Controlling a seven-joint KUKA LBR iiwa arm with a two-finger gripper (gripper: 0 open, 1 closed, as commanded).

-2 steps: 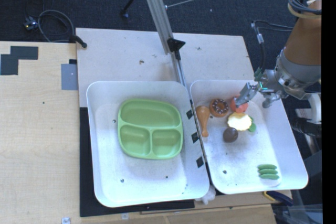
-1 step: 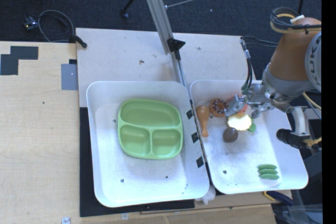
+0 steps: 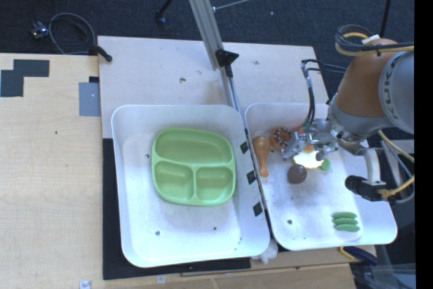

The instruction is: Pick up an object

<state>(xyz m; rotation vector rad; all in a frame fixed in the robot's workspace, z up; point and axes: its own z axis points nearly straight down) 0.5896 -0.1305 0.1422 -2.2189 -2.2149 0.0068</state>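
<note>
The gripper hangs low in the right bin, among a small cluster of toy food; whether its fingers are apart or together cannot be told; a pale yellow piece lies just beneath it, a brown round piece beside that; the left bin holds a green divided plate.

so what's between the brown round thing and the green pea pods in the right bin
Nothing but bare white bin floor, seen in the camera view. The brown round thing sits near the claw; the green pea pods lie apart toward the bin's near right corner.
</note>
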